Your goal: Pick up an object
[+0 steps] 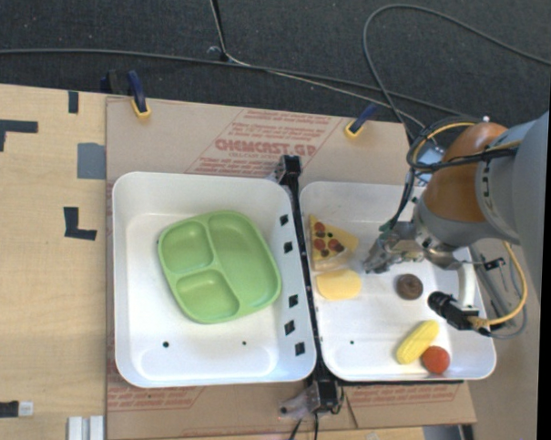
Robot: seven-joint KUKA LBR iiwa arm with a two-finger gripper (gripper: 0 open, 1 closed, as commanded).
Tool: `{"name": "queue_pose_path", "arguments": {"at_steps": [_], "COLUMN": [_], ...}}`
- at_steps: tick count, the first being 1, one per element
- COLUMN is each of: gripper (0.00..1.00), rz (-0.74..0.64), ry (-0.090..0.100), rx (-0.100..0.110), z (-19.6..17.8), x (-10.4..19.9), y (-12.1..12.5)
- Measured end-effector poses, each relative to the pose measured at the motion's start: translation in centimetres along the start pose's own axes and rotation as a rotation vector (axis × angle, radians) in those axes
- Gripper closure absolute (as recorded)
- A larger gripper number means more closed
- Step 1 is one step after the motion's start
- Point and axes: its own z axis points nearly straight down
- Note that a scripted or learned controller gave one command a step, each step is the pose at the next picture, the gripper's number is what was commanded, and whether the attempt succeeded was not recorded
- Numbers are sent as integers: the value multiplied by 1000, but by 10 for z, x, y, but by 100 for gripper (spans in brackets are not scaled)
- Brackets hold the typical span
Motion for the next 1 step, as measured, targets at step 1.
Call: {"name": "queue_pose_path", "arguments": {"at_steps": [1], "gripper": [100], "rz": [0], "ry": [3], "rx": [1], "z": [-42], "x": [3], "y": [1]}}
